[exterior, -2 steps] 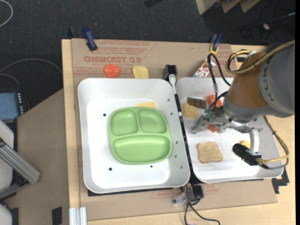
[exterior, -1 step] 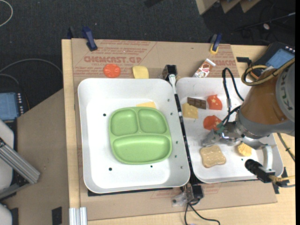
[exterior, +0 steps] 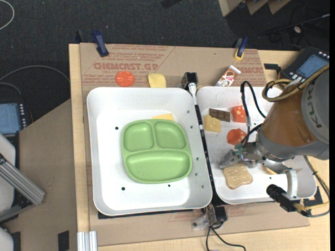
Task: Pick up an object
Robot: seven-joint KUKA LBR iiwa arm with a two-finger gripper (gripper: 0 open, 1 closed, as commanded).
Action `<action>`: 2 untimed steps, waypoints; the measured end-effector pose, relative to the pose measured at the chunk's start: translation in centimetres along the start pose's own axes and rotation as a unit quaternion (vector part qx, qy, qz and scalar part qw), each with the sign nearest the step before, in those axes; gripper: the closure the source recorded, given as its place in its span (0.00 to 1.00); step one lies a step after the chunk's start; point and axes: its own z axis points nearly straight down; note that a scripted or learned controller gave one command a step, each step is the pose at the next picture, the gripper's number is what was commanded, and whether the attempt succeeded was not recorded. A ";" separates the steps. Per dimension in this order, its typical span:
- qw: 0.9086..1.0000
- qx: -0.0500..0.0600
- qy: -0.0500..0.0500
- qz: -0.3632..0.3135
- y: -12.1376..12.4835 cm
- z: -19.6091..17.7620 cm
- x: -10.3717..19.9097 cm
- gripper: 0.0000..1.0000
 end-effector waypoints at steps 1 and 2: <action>1.000 -0.003 -0.002 0.001 0.1 -1.1 -0.2 1.00; 1.000 -0.002 -0.002 0.001 0.1 -1.0 -0.2 0.00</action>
